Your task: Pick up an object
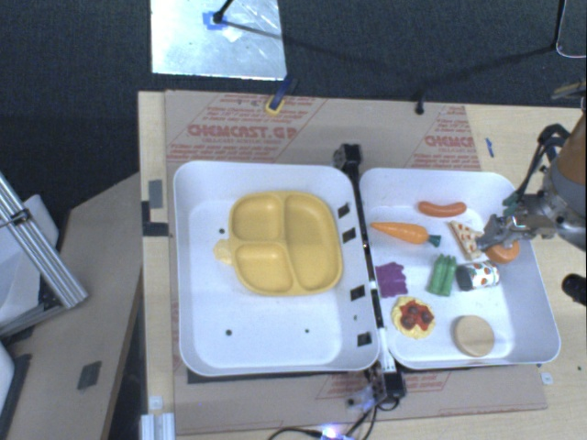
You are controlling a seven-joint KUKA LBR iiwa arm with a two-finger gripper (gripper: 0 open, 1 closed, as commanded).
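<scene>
Listing from largest down, we log two white bins: the left bin [197,273] at frame centre-left holds a yellow divided plate [280,243]; the right bin [527,333] holds the small items. Carrot [401,232] and sausage [442,209] lie toward its top, pizza slice [466,239] right of the carrot, green piece [442,275], purple piece [392,278], round tan disc [474,335] at lower right. The gripper [503,232] sits at the right bin's right edge above an orange item [504,252] — whether its jaws are open, or grasp anything, we cannot tell.

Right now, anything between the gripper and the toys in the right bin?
Nothing visible. The gripper is low at the right bin's right side, right at the pizza slice and an orange piece; other toys lie apart, leftward.
</scene>
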